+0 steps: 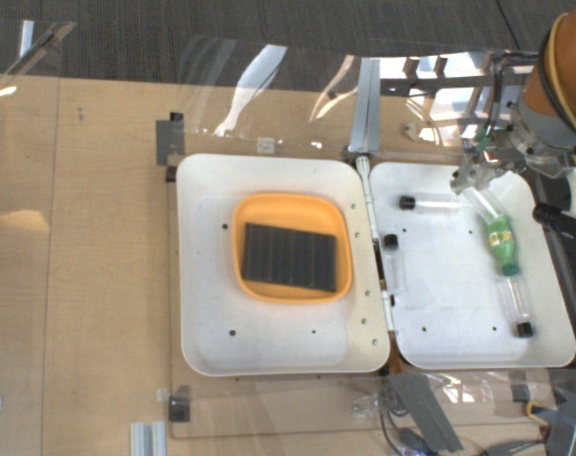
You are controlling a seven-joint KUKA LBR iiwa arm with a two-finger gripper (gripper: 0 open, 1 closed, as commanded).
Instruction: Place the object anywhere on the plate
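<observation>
On the wooden bench [79, 255], seen from the one camera above, two shallow white bins are set side by side. The left bin [202, 331] carries an orange plate [290, 211] near its middle, and a dark ribbed rectangular panel [290, 256] is seen lying within the plate's hollow, its long edges running roughly across the view.

The right bin [440, 321] holds the object, a clear plastic bottle [498, 237] with a green label, laid on its side in the upper right part of the bin. Its length runs slantwise, from upper left to lower right, well apart from the plate. Below it, near the bin's right wall, a slim clear tube [518, 304] with a dark end is seen. Another such tube with a dark cap [409, 201] lies near the bin's upper left, and a small dark piece [390, 241] sits by the divider between the bins.

The arm enters from the right, its orange band [566, 69] visible at the upper corner. The claw [473, 164] is placed over the upper edge of the right bin, just above the bottle's upper end. Glare and clear sheeting blur that area, so its state cannot be told; possibly it touches the bottle's tip.
</observation>
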